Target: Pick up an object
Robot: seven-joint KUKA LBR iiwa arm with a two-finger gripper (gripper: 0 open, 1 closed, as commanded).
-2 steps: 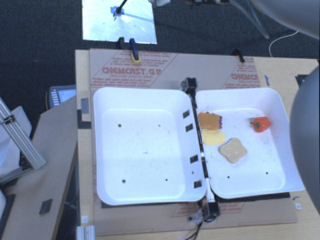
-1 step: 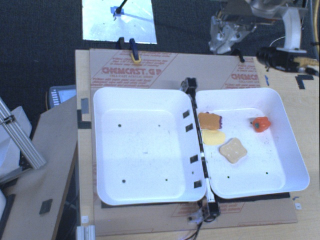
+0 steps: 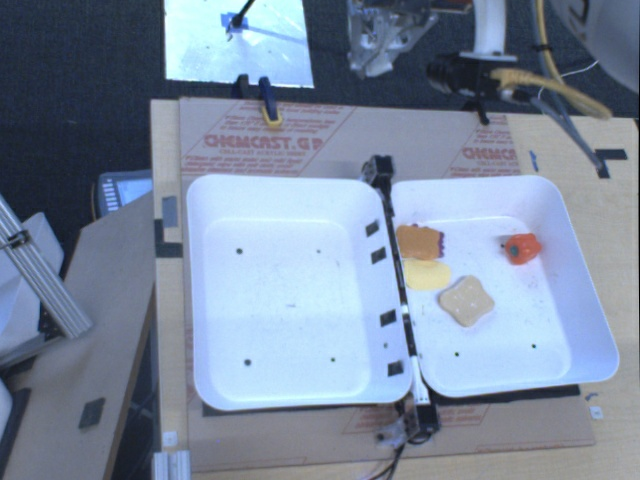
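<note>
The gripper (image 3: pixel 375 43) is seen raised beyond the bins' far edge, clear of both; whether it is apart or together cannot be told. 4 objects are found in the right bin (image 3: pixel 560 348): an orange piece (image 3: pixel 419 242), a yellow slice (image 3: pixel 428 275), a tan toast piece (image 3: pixel 466 301) and a red-orange item (image 3: pixel 520 249).

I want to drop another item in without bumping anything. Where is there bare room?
The left bin is bare wall to wall. In the right bin, the front strip and far corner are free. It is crowded by the divider: orange piece, yellow disc, tan toast.
</note>
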